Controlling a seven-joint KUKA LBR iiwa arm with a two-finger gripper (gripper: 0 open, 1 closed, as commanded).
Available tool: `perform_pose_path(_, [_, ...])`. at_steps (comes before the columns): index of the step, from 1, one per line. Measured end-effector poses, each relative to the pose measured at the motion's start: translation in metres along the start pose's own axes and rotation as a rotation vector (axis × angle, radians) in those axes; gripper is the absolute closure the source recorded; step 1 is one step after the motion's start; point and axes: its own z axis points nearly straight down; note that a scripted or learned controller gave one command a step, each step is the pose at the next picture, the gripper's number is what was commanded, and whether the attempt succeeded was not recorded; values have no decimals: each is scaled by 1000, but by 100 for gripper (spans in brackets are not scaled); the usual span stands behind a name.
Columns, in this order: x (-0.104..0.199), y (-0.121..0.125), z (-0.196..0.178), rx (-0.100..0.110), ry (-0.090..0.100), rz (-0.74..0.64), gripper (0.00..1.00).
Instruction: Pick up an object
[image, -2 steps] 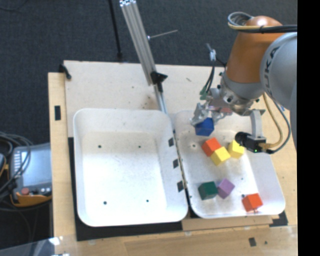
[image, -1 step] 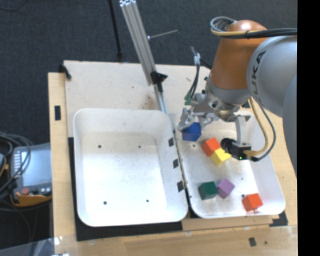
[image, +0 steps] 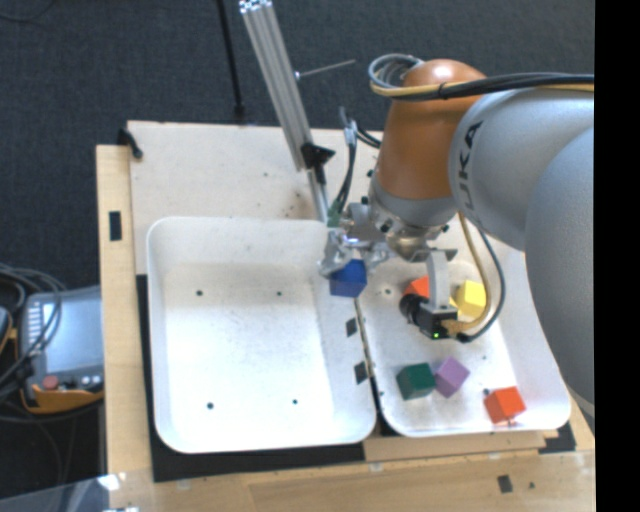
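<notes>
Since the gripper looks clamped on the blue cube, with the cube tucked between the metal fingertips right over the seam where the two bins meet, I'd say the grasp itself is done and we're in the lift part of the pick. Can't fully tell from this slanted angle whether the cube hangs clear of the rims or just sits on them, so take that with a grain of salt. Next move, imo, is a straight pull upward with the grip kept firm, because a small cube held by its upper edges can easily twist out, and the bin rims are directly underneath to catch a corner. The rest of the pile is in the right bin: a yellow cube near the wrist, a green cube and a purple cube side by side toward the front, and an orange cube in the front corner. The left bin is white plastic, scuffed and speckled grey, with a few dark dots on its floor. Both bins sit on a pale wooden tabletop with a beige board at the back, an aluminium rail slanting up behind, and dark carpet around it all.
</notes>
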Motion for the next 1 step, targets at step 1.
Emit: perform_pose_path(1, [47, -9, -7, -3, 2, -2, 100])
